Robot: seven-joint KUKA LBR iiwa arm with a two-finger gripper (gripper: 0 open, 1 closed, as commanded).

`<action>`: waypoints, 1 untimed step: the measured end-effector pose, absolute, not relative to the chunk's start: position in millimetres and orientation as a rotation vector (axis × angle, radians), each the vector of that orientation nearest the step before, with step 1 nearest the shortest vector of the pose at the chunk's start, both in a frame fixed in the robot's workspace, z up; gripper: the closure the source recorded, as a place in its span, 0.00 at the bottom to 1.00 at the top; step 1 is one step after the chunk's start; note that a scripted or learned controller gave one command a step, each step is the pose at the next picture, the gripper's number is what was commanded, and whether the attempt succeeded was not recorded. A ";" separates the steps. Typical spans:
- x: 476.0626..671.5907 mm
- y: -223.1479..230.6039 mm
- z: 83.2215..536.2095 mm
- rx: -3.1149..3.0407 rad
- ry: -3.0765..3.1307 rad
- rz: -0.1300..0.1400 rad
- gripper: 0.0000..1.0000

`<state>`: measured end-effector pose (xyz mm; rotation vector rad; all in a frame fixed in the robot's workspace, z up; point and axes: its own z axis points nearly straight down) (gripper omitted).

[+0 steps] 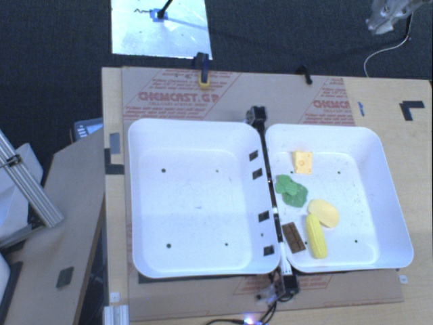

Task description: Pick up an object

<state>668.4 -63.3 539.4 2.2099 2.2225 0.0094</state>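
My pincer parked high at top right corner of view, well off to far side, blurred; I can't read finger state.

White bins seen as smooth, faintly glossy plastic. Surface shown as matt brown board, printed red. Metal sheet seen shiny, reflective. Floor shown as dark rough carpet.

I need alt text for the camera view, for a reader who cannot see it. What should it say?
Two shallow white bins sit side by side on a bench; the right bin holds a yellow cheese wedge, a green leafy piece, a pale yellow round piece, a corn cob and a brown bar. The gripper hangs at the upper right, beyond the bins.
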 end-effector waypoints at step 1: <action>667.6 4.8 381.1 2.218 2.240 -0.010 1.00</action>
